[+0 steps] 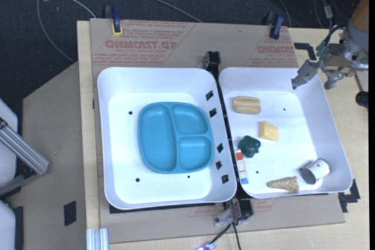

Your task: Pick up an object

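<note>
White bins sit side by side on the desk (88,126), and black clips along the middle hold them together so they do not slide. The left bin (111,126) has a blue tray (174,136) lying flat in its middle. The tray has three parts for sorting things into.

The right bin (328,120) holds the small things to pick from. A tan roll (246,105) lies near the top. A yellow block (269,131) lies just below it. A green lump (250,146) sits near the middle wall, close to a thin stick (240,163) with red on it. A tan wedge (284,184) and a white cup (314,171) lie near the bottom rim. They are mostly spread apart, so I think the hand can reach one without bumping the rest.

The hand (314,77) hangs over the top right rim of the right bin. Its two fingers (304,75) are spread apart and nothing is between them. It is well away from all the small things, so the pick has not begun. I think it must move in over one thing and come down. The roll looks nearest to it.
</note>
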Motion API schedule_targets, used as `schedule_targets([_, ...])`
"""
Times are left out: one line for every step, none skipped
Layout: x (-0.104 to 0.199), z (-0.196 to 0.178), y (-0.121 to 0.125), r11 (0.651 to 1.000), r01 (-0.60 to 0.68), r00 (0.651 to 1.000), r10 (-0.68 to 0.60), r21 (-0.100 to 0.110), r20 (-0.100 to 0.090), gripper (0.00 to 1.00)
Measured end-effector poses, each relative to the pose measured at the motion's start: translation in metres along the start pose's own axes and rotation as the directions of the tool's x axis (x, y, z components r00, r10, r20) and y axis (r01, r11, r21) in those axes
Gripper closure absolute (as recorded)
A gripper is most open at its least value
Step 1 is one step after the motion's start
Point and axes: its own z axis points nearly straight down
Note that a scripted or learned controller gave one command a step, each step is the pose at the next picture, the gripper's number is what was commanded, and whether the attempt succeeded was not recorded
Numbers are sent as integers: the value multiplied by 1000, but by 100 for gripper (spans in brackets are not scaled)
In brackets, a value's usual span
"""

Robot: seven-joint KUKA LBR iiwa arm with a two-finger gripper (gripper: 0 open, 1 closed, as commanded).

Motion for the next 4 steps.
schedule_targets([1,-9,2,1000,4,1000,-3,-14,2,0])
schedule_targets([-3,32,3,1000,3,1000,-3,-12,2,0])
schedule_targets([6,91,-1,1000,3,1000,-3,-8,0,0])
schedule_targets([6,132,0,1000,4,1000,-4,-10,1,0])
